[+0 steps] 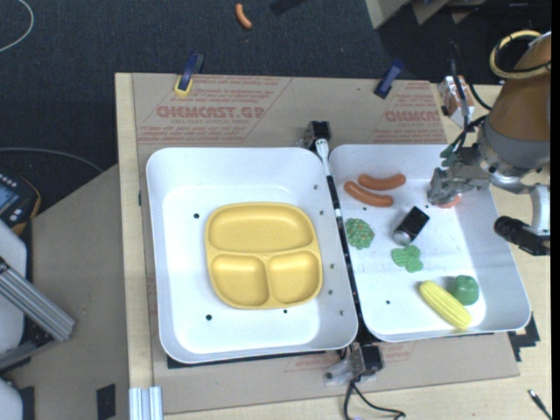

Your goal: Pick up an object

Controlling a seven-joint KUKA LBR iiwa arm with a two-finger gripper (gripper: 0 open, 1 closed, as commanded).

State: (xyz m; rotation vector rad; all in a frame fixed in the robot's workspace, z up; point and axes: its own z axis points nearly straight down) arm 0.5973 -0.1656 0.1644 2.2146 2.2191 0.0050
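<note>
White right bin (490, 261), end effector (444, 191) near far rim

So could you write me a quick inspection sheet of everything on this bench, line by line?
Surface: cardboard-covered bench bearing a left white bin and a right white bin, side by side.
Job's things: in the right bin, two orange sausages, a small black block, two green leafy pieces, a yellow corn cob touching a green pepper.
Clutter: yellow three-compartment plastic tray in the left bin; stray orange piece on the dark floor.
Grippers: gripper low over the right bin's far right part, a reddish thing under it; grasp unclear.
Cables: black cable at the near edge.
Surroundings: blue clamps on the far edge; dark carpet.
</note>
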